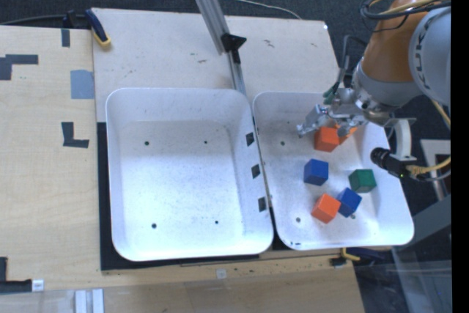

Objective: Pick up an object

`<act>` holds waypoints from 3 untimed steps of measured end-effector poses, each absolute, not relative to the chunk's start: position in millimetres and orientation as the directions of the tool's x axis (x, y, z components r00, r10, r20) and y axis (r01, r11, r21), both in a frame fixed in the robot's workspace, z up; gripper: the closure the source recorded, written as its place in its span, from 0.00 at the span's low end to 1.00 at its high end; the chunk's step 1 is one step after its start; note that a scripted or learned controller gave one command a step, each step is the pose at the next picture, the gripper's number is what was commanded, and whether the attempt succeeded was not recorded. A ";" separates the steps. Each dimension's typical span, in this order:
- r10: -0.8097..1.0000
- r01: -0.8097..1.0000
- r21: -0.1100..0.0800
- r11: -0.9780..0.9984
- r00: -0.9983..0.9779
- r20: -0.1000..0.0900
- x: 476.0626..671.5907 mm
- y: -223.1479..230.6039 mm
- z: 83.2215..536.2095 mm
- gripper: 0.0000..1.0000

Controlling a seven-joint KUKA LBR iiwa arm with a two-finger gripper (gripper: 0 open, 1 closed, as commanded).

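Over the far part of the right shallow white bin (pixel 381 227), the grey arm's two-finger gripper (pixel 331 122) hangs just above an orange-red cube (pixel 327 138), which sits directly beneath the metal fingers (pixel 311 127), touching or nearly so. Whether the fingers are spread or closed around it cannot be told from this angle. Five small blocks lie in that bin: the orange-red cube, a second orange cube (pixel 325 208) nearer, a blue cube (pixel 316 172), a smaller blue cube (pixel 349 201) beside the orange one, and one green cube (pixel 362 180). To the left sits the other white bin (pixel 117 179).
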State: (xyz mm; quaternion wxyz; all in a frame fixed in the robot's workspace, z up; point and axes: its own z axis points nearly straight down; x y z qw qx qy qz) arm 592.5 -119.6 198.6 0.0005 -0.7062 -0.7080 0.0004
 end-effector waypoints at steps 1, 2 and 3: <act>1.000 1.000 0.001 0.000 0.000 -0.003 563.2 -129.4 90.8 0.00; 1.000 1.000 -0.002 0.002 -0.002 0.000 563.2 -127.7 101.4 1.00; 1.000 1.000 0.005 0.010 -0.010 0.003 559.9 -35.2 196.1 1.00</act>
